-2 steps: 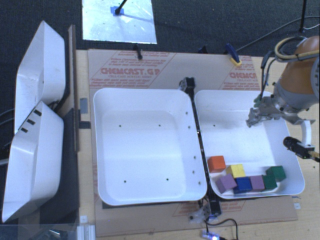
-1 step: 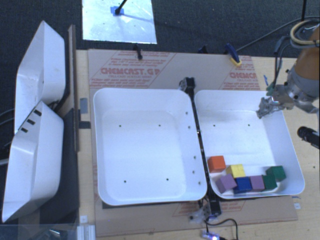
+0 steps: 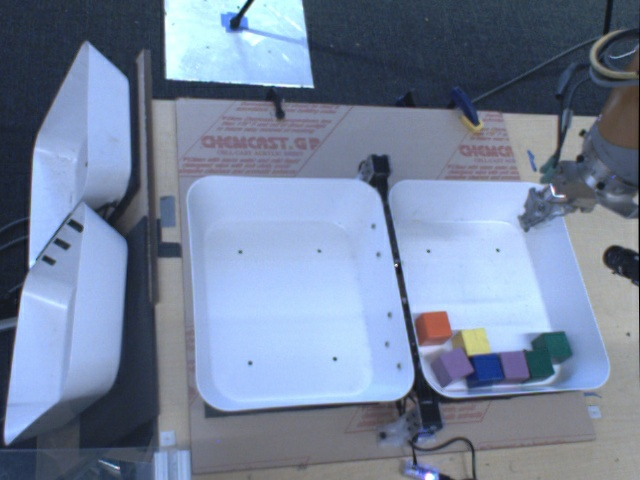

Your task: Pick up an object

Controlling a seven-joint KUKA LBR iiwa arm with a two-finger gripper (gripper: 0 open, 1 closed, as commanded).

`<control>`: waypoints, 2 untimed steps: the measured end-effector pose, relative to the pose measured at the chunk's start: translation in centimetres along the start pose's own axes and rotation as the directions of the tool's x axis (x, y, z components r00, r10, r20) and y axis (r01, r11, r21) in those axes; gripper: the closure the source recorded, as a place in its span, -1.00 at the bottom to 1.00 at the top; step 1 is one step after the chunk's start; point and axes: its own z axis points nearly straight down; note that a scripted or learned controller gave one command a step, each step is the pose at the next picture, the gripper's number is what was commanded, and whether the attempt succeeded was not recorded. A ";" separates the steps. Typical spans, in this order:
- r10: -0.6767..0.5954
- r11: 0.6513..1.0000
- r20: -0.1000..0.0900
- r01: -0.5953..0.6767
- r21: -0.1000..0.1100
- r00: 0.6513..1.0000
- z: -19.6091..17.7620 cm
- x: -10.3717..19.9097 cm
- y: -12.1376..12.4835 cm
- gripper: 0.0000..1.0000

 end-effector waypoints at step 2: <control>-0.004 1.000 -0.002 0.004 0.002 1.000 1.7 10.3 -0.1 1.00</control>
